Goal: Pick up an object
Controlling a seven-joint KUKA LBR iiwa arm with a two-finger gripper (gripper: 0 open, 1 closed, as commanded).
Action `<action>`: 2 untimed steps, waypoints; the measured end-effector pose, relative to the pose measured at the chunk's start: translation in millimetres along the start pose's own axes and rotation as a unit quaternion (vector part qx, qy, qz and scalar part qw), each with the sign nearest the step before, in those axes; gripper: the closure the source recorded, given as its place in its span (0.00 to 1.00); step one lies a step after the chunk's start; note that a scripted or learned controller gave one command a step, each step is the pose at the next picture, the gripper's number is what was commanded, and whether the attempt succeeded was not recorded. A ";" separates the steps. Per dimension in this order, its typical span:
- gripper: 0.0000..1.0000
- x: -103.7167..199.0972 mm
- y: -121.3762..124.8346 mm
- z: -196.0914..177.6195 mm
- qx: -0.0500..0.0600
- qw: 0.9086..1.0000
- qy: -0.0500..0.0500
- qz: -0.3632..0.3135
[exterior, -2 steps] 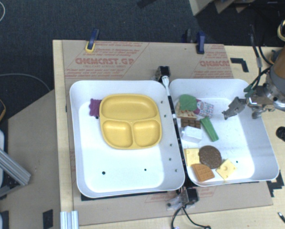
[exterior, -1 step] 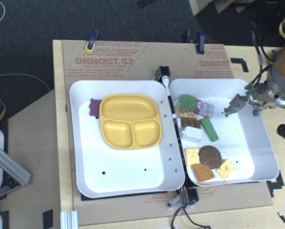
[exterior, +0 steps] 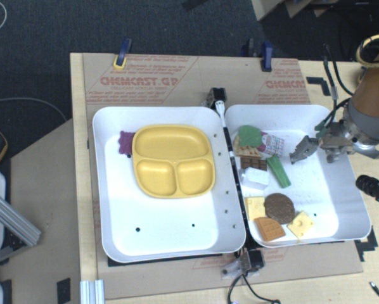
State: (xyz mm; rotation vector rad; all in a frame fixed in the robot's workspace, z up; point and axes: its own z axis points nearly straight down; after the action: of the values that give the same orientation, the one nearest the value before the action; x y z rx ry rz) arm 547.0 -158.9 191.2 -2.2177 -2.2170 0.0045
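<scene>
The arm reached in over the right bin (exterior: pixel 341 189), and its jaws (exterior: pixel 311 145) hung above the bin's bare white floor toward the far right part, with nothing between them. From where I stood I could not tell whether they were apart or together; the fingers were too small and dark against the wrist to read.

The things to pick from all lay on the jaws' far side, crowded along the bin's left wall. Nearest the jaws was a green stick-shaped piece (exterior: pixel 279 171), lying at a slant, just beyond it a white-and-pink wrapper (exterior: pixel 273 144) and a green round-topped toy (exterior: pixel 249 135). Further forward lay a brown round cookie (exterior: pixel 279 207), a yellow cheese-like wedge (exterior: pixel 300 224) and an orange cracker-like square (exterior: pixel 269 228), close together. In the other bin sat a yellow divided plate (exterior: pixel 173 159) with a purple item (exterior: pixel 125 142) touching its edge.

I judged this the approach step: no object chosen by contact yet, nothing lifted. The next move would call for travelling sideways toward the clutter, settling over one piece, likely the green stick, lining up across its narrow width, then descending to close on it without nudging its neighbours.
</scene>
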 end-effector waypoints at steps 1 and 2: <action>0.00 -7.9 5.2 50.8 0.000 1.000 0.000 0.000; 0.00 -6.9 4.2 104.3 0.000 1.000 0.000 0.000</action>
State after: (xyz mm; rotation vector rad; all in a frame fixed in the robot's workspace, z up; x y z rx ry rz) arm 550.6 -165.6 86.8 -2.2167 -2.2162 0.0046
